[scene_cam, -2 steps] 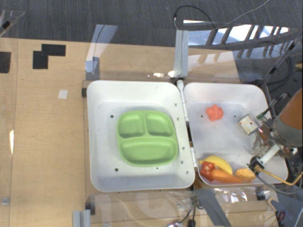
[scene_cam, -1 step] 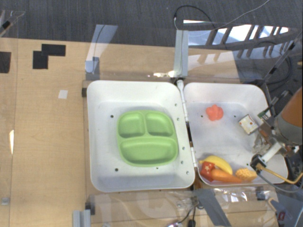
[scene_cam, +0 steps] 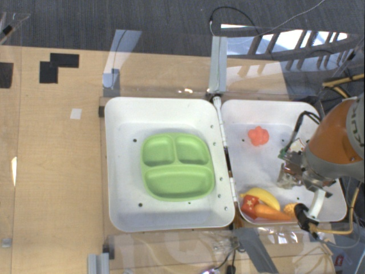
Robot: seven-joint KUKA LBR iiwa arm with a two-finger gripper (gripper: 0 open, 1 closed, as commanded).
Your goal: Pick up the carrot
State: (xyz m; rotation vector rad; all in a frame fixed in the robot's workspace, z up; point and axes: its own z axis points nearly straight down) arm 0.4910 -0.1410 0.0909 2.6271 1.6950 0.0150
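long orange carrot [scene_cam: 272,212]: near edge of right white bin [scene_cam: 268,116], beside yellow banana [scene_cam: 263,197] | end effector [scene_cam: 290,174]: above it, seemingly apart; opening cannot be made out

My arm [scene_cam: 342,141] is grey with an orange band. Both bins [scene_cam: 122,153] are white. The divided tray [scene_cam: 177,167] is light green. The carrot [scene_cam: 272,213] is orange, the banana [scene_cam: 263,197] yellow, the berry [scene_cam: 258,136] pinkish red.
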